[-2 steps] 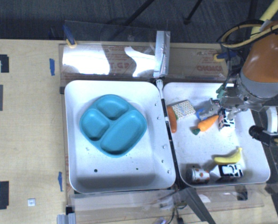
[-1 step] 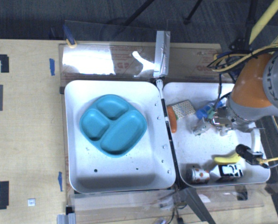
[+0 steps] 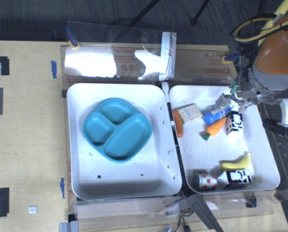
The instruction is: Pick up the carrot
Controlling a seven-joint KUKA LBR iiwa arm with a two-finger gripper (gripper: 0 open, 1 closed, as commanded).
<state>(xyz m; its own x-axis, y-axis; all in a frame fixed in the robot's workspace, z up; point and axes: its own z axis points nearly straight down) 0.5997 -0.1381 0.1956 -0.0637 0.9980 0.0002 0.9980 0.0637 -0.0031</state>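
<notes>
Two white bins sat side by side mid-frame. The left bin (image 3: 81,178) held a blue divided plate (image 3: 117,128), sitting about centre. The right bin (image 3: 265,149) held the clutter. The carrot (image 3: 215,128) lay in the upper middle of the right bin, tilted, orange end up-right, green tip down-left. Touching it just above was a blue object (image 3: 216,115). A checkered sponge-like block (image 3: 189,113) sat to the left of those, and an orange item (image 3: 178,124) lay along the bin's left wall. A white-and-black carton (image 3: 234,123) stood just right of the carrot. Lower right of the bin: a banana (image 3: 236,162), a second white-and-black package (image 3: 238,177) below it, and a small can (image 3: 207,181) to its left.

The arm came in from the upper right. The gripper (image 3: 236,96) was over the bin's upper right area, just above the blue object and the carton, near the carrot but apart from it. Its opening couldn't be told from this view; nothing was seen between its tips.
</notes>
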